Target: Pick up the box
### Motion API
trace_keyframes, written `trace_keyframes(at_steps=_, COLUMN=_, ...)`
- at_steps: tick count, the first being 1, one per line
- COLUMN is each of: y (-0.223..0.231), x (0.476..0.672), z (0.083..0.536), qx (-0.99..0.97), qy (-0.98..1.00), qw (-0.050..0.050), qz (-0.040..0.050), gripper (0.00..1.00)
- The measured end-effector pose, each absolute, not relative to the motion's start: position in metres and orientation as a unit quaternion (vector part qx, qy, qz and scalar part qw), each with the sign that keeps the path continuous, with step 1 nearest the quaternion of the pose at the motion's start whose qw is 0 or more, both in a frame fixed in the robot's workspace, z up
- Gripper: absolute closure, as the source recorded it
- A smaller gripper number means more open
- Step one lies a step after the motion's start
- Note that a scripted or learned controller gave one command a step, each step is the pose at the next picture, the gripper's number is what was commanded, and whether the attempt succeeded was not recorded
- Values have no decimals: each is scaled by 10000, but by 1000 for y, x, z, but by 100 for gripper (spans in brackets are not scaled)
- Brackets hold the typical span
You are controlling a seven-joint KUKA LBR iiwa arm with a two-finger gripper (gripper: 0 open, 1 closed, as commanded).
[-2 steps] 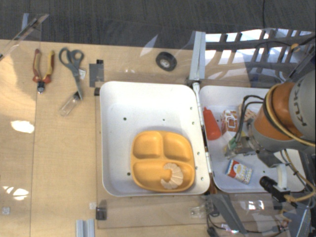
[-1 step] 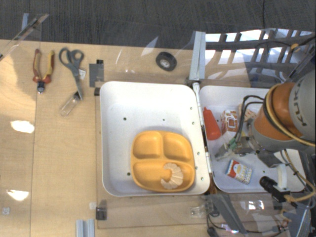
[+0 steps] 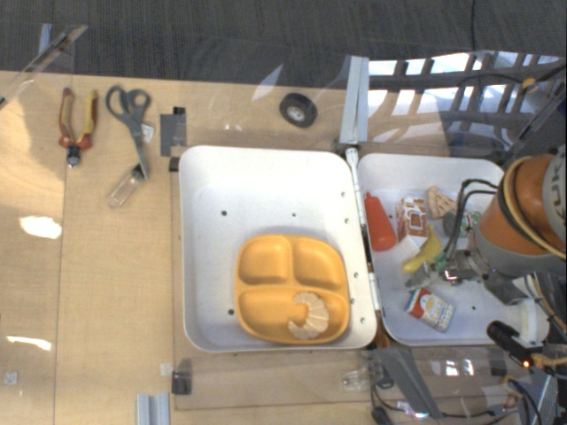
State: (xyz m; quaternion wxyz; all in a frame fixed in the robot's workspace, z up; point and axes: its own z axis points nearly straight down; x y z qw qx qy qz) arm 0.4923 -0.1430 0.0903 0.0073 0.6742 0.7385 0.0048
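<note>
While the arm [image 3: 530, 215] reaches in from the right over the right bin [image 3: 390, 321], its gripper [image 3: 440, 268] sits low among that bin's contents; whether the claw is open or closed cannot be told from this view.

Right bin, contents:
- Box [image 3: 431, 308], small, red, white and orange, lying flat and tilted near the bin's front edge, just below the gripper and apart from it. Nothing grips it.
- Banana [image 3: 423, 255], yellow, at mid-bin, just beside the gripper.
- Red item [image 3: 380, 223], elongated, along the bin's left wall.
- Red-and-white packet [image 3: 412, 217], just right of the red item.
- Tan object [image 3: 440, 203], near the back, beside the packet.

Left bin [image 3: 213, 237], contents:
- Yellow divided tray [image 3: 283, 277], in the front half.
- Pale ridged item [image 3: 308, 315], resting in the tray's front right compartment.

Bench [image 3: 89, 282], outside the bins:
- Red-handled pliers [image 3: 75, 122], far left.
- Grey scissors [image 3: 133, 118], beside the pliers.
- Roll of black tape [image 3: 299, 109], behind the left bin.
</note>
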Motion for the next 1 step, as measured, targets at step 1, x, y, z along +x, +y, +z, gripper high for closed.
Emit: trace_keyframes(at_steps=1, y=-127, x=492, z=90, qx=6422, qy=7665, qw=104, qz=33, gripper=0)
